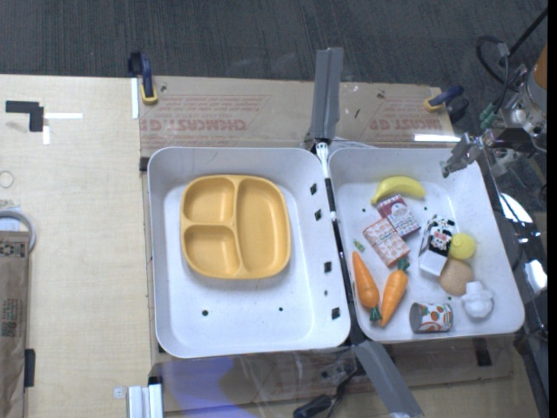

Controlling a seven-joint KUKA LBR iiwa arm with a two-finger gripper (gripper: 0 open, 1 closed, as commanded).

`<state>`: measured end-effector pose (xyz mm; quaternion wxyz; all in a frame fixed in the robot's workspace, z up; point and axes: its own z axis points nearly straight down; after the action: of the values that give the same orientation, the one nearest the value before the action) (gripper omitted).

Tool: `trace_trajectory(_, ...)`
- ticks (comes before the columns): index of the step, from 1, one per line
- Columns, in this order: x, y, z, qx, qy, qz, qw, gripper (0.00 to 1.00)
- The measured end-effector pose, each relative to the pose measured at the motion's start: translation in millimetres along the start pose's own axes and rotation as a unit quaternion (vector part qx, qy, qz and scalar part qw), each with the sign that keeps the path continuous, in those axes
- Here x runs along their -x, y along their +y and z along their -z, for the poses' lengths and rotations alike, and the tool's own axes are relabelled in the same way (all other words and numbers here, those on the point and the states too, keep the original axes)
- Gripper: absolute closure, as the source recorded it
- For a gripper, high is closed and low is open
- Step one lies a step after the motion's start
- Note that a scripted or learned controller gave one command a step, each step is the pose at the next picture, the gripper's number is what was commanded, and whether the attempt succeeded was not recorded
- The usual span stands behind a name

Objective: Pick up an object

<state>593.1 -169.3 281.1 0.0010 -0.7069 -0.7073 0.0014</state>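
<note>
The right bin (499,233) holds several small items. A yellow banana (399,187) lies at the back, with two small pink boxes (393,230) just in front of it. Two orange carrots (379,287) lie side by side at the front left. To the right are a black-and-white carton (438,244), a yellow ball (462,246), a tan rounded piece (455,276), a white piece (477,301) and a small can (431,317) on its side. My gripper (459,157) hangs over the bin's back right corner, above and to the right of the banana, with nothing seen in it.
The left bin (165,259) bears a yellow divided plate (235,227). A grey upright bar (325,94) rises behind the seam between the bins. Clamps sit on the cardboard at the back left (144,81) and back right (444,100). Cables trail from the arm (522,103) at the right.
</note>
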Motion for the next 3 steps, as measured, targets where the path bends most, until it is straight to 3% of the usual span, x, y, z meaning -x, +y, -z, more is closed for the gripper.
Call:
trace_trajectory(1,-51,16,-102,0.000,0.000,0.015,0.9999,0.00)
trace_trajectory(2,-29,65,-188,0.002,-0.001,0.073,0.9973,0.00)
trace_trajectory(3,45,5,-188,0.003,0.002,0.160,0.9872,0.00)
